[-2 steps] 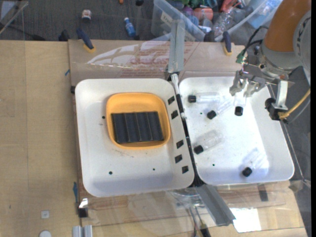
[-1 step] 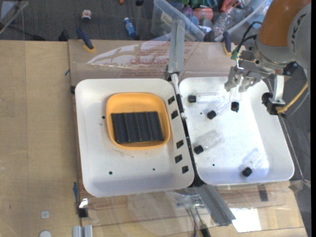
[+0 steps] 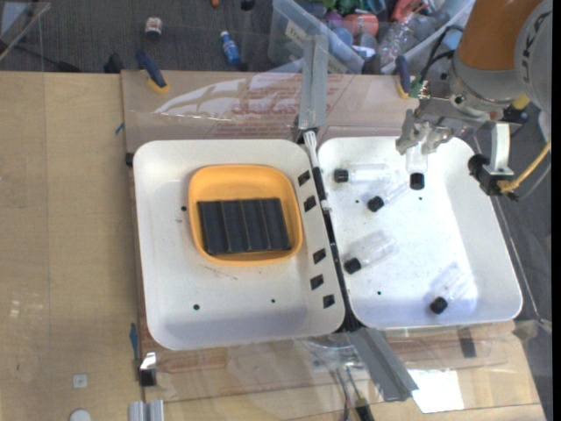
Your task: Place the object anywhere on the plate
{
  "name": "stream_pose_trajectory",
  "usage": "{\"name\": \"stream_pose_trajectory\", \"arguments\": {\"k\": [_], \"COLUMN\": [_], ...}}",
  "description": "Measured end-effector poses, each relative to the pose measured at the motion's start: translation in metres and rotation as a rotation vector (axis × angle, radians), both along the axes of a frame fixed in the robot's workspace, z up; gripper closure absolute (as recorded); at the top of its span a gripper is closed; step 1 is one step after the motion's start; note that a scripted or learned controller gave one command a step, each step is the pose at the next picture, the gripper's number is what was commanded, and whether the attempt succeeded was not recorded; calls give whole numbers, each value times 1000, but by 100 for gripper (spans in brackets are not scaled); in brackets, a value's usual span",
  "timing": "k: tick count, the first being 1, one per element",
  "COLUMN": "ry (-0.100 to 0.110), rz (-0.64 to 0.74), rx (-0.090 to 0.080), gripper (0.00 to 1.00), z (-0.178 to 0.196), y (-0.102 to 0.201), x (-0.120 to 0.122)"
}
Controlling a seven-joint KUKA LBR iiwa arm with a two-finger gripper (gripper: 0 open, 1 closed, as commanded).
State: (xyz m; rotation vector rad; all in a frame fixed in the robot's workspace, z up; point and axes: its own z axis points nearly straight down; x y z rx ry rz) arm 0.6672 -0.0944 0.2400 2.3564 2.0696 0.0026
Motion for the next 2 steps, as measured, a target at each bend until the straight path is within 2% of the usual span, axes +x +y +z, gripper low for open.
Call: {"name": "stream_pose_trajectory", "arguments": {"k": [1,2], "ry": [-1,0], "rz": [46,213], "rx": [0,0], "gripper": [100,100], "z": [9,29], "y": [12,5], "x": [0,0]}}
